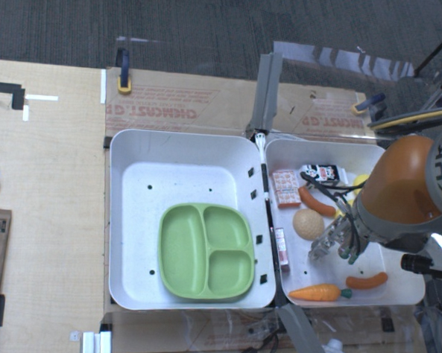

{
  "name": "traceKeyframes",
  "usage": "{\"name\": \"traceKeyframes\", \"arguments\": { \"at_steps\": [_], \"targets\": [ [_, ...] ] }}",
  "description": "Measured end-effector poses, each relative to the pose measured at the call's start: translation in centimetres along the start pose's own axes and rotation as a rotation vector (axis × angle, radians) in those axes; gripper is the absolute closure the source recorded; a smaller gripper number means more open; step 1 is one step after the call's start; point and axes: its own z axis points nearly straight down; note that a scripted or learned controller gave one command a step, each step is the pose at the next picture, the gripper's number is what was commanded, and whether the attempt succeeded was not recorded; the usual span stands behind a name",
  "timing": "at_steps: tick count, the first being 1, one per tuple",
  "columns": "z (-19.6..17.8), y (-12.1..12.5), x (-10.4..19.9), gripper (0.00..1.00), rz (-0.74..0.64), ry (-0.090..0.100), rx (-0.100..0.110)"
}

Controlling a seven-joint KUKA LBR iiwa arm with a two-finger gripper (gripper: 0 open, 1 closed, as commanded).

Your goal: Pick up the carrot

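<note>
The carrot [317,293] lies on its side on the floor of the right bin [393,297], close to the bin's near wall, its orange body pointing left and its small green stub to the right. The end effector [335,242] hangs above it and slightly to the right, well apart from the carrot and touching none of it. Its metal fingers point down and to the left over the bin floor; how far apart they stand cannot be told from this slanted view, and nothing can be seen between them.

Just right of the carrot's green end lies a short orange-red sausage [366,279]. Left of the end effector sits a round beige ball [308,223], and above that a longer red sausage [317,202] lies at an angle. Near the bin's far wall are a small pink box [285,187] and a black-and-white packet [322,173]. The arm [403,183], with its orange band, reaches in from the right over this bin.

The left bin [130,204] holds a green tray [205,250] with 3 compartments. Both bins rest side by side on the tabletop [40,198].
</note>
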Motion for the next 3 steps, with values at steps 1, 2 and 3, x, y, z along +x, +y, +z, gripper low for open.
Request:
{"name": "traceKeyframes", "arguments": {
  "at_steps": [1, 2, 3],
  "targets": [
    [-8.5, -1.0, 2.6, 1.00, -0.041, 0.001, 0.001],
    [0.0, -0.5, 3.1, 1.00, -0.050, 0.002, 0.001],
    [0.0, -0.4, 3.2, 1.00, 0.168, 0.001, 0.000]
  ]
}}
